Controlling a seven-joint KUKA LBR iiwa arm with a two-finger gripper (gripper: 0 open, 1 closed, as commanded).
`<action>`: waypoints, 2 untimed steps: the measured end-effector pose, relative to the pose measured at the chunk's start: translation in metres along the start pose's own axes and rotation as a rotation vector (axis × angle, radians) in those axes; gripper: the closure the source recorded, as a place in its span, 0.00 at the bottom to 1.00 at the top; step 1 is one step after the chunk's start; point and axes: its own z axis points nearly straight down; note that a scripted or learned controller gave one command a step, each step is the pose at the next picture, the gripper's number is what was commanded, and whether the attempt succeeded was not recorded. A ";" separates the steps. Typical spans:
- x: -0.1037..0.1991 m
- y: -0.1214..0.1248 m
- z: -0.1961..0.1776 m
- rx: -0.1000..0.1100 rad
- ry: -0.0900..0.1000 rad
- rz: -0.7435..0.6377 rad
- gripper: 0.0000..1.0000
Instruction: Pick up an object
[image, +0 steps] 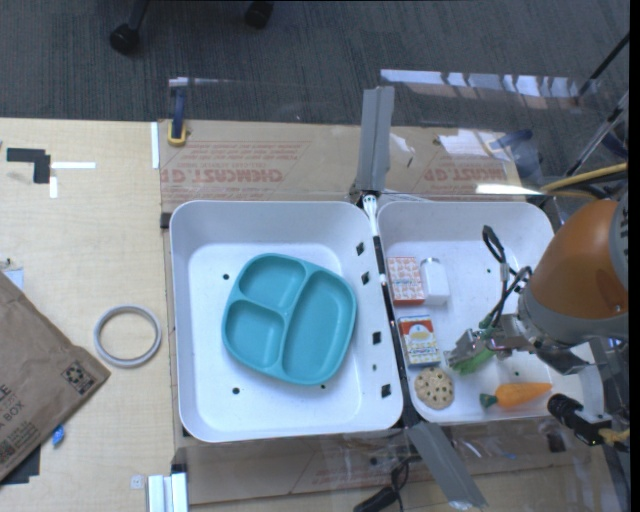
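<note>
The right bin (520, 222) holds a red-and-white carton (403, 279), a white block (435, 281), a second small carton (420, 340), a round cookie (434, 388) and an orange toy carrot (522, 395). My gripper (468, 352) is low in this bin, just right of the second carton and above the cookie. A small green item (484, 350) lies right at the gripper's tip, partly hidden by it. The grey arm with its orange band (590, 270) covers the bin's right side.
The left bin (185, 300) holds a teal divided plate (290, 318). On the wooden bench to the left lie a grey tape ring (128, 334) and a brown cardboard box (30, 380). A black cable loop (493, 243) hangs over the right bin near the arm.
</note>
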 end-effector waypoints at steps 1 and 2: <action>0.051 0.098 -0.092 -0.001 -0.002 0.139 1.00; 0.073 0.069 -0.091 0.002 -0.001 0.217 1.00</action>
